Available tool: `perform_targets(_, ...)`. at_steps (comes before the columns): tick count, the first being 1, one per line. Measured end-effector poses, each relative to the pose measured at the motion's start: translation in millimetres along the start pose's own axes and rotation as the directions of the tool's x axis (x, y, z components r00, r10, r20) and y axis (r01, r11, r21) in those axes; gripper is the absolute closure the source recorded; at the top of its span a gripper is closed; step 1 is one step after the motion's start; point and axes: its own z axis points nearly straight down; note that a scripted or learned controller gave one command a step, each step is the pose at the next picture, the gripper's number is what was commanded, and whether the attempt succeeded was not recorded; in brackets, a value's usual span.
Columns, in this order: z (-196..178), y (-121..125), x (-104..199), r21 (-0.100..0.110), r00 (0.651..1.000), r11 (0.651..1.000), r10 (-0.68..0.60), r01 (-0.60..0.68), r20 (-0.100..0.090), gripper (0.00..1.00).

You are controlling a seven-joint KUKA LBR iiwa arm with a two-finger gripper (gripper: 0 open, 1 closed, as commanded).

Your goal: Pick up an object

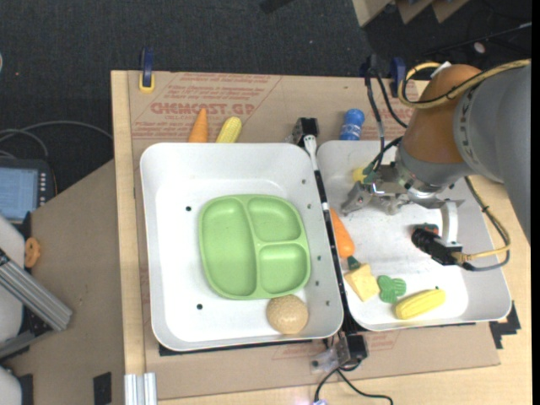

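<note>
My gripper [371,202] hangs low over the far left part of the right bin [483,287], its metal fingers spread apart and nothing visible between them. An orange carrot [342,234] lies just in front of it along the bin's left wall. Nearer the front lie a yellow cheese wedge [363,283], a green broccoli piece [391,288] and a yellow corn cob [419,303]. A small yellow-green item [361,175] peeks out behind the gripper.
The left bin [169,226] holds a green divided plate [253,245] and a tan round ball [288,314]. Behind the bins lie a carrot [198,126], a yellow piece [229,129] and a blue bottle [353,125]. The arm's cables [472,256] cross the right bin.
</note>
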Motion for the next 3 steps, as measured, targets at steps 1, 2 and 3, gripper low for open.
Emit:
perform_targets(1, -1, 41, -8, -0.012, 1.000, 1.000, -0.003, 0.003, 0.004, 0.00)
perform_targets(2, 3, 57, -19, 0.022, 1.000, 1.000, 0.003, -0.002, -0.004, 0.00)
perform_targets(3, -6, 56, -20, 0.026, 1.000, 1.000, 0.003, -0.003, -0.002, 1.00)
